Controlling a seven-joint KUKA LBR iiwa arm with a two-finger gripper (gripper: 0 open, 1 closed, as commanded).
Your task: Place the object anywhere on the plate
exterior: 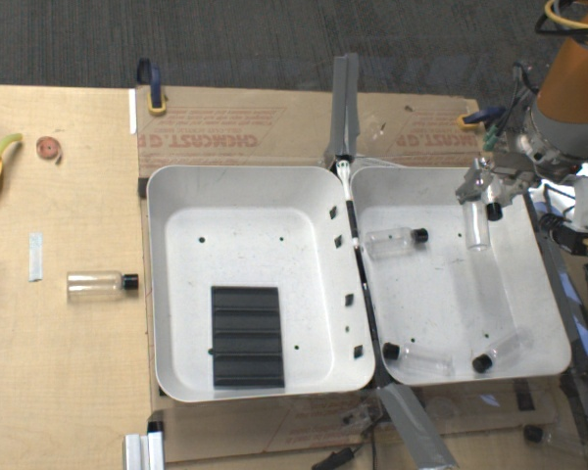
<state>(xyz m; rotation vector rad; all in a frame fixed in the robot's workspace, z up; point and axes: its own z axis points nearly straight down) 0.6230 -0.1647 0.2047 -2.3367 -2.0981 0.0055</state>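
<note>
The pincer (pixel 483 196) hung over the far right part of the right bin (pixel 529 262), below the arm's orange band (pixel 571 76). How far it was open could not be told. A clear bottle (pixel 477 229) stood roughly upright right under it, with a dark spot, perhaps the cap, near its top. Whether the pincer actually gripped it was unclear.

Just to the pincer's left in the view, a second clear bottle (pixel 394 241) with a black cap lay on its side on the bin floor. Well toward the near edge from the pincer, two more capped bottles lay along the bin's front wall, one (pixel 419 362) to the left and one (pixel 498 351) almost straight below the pincer in the view.

Farther left, across the divide between the bins, the left bin (pixel 176 262) held the black ridged plate (pixel 246 338), flat near the front wall and well apart from the pincer. Farthest left, on the wooden bench (pixel 59 380), lay another clear bottle (pixel 100 283).
</note>
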